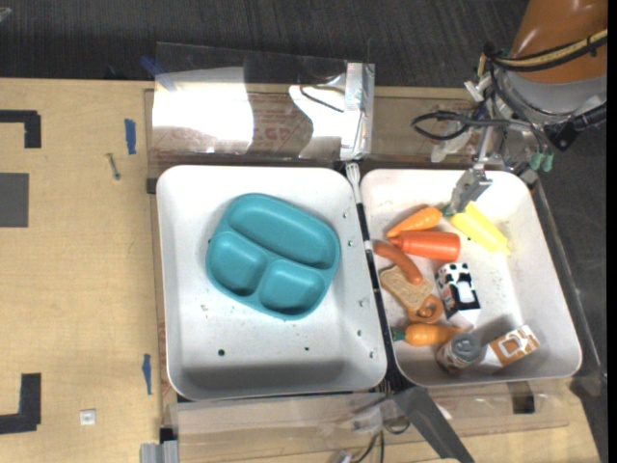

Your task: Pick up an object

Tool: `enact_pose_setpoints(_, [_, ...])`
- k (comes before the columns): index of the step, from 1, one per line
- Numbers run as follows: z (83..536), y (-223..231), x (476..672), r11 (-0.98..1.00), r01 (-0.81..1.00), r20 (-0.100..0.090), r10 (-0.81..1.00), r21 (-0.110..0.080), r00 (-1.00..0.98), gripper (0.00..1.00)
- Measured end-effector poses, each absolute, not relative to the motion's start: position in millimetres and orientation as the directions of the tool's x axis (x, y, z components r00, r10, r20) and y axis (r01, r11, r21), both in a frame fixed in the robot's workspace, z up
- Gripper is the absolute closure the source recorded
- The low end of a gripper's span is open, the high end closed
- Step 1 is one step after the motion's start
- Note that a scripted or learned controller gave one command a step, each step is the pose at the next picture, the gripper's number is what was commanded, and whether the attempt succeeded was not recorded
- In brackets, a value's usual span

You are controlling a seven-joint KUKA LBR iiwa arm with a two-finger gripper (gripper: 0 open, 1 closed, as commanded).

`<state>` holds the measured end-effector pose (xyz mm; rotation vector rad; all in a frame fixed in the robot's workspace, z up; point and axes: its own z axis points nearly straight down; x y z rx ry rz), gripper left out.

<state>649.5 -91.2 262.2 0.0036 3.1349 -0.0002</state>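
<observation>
The right bin holds several toy foods. A carrot lies at its upper middle, with a red-orange cylinder below it and a yellow piece to the right. Further down are a brown sausage, a toast slice, a black-and-white toy, a small orange fruit, a grey can and an orange-white carton. My gripper hangs over the bin's upper part, just above the yellow piece and right of the carrot's tip. Nothing visibly rides in it.
In the left bin sits a teal divided plate. A clear plastic sheet stands behind the bins. Cables trail near the wrist at the top right. Tan bench board stretches to the left.
</observation>
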Motion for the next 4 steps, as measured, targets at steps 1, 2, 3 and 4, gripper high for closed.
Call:
enact_pose_setpoints(1, [165.6, -104.4, 613.3, 0.947, 0.321, 0.002, 0.321, 0.0, -0.947, 0.0])
enact_pose_setpoints(2, [89.7, -132.6, 608.8, 0.956, 0.293, -0.012, 0.293, 0.002, -0.956, 0.0])
enact_pose_setpoints(3, [89.3, -135.0, 563.9, 0.891, 0.453, -0.01, 0.453, 0.004, -0.891, 0.0])
enact_pose_setpoints(4, [89.8, -135.6, 507.1, 0.798, 0.602, -0.016, 0.602, 0.009, -0.798, 0.0])
